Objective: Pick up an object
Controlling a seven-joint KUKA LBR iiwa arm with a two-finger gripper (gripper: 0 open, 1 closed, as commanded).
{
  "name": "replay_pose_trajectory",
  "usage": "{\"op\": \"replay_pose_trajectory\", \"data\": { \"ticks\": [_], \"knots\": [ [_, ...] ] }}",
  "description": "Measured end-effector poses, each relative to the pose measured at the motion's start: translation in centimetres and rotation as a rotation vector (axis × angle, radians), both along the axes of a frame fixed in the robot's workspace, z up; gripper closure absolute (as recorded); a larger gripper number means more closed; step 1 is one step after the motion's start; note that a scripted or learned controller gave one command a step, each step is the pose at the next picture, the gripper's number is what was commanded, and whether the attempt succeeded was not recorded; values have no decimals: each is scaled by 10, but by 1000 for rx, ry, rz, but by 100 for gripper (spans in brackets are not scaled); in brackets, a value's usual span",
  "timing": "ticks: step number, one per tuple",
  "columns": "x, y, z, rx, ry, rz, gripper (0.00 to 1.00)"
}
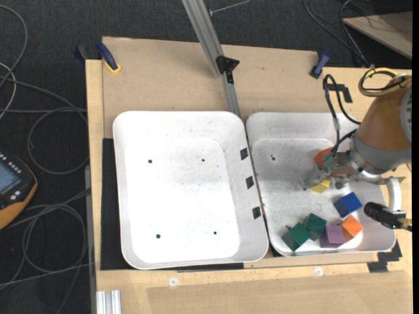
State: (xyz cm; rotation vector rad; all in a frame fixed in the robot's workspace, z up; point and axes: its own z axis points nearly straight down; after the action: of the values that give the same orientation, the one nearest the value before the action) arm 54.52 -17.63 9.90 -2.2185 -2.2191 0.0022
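Looking down on the bench, we find the gripper (325,175) low in the right bin (281,136), directly over a yellow block (319,186) and beside an orange-red piece (323,156). We cannot tell how its jaws stand. Near the bin's front wall lie a blue block (347,204), an orange block (352,225), a purple block (334,233) and two green blocks (306,231). We read no writing on any item. The left bin (180,188) sits alongside.
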Motion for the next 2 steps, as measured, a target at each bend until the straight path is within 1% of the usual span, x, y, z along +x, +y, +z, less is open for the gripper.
{"op": "replay_pose_trajectory", "data": {
  "ticks": [1,2],
  "knots": [
    [1,0,12,0,-4,1,100],
    [3,5,75,-3,-11,2,100]
  ]
}}
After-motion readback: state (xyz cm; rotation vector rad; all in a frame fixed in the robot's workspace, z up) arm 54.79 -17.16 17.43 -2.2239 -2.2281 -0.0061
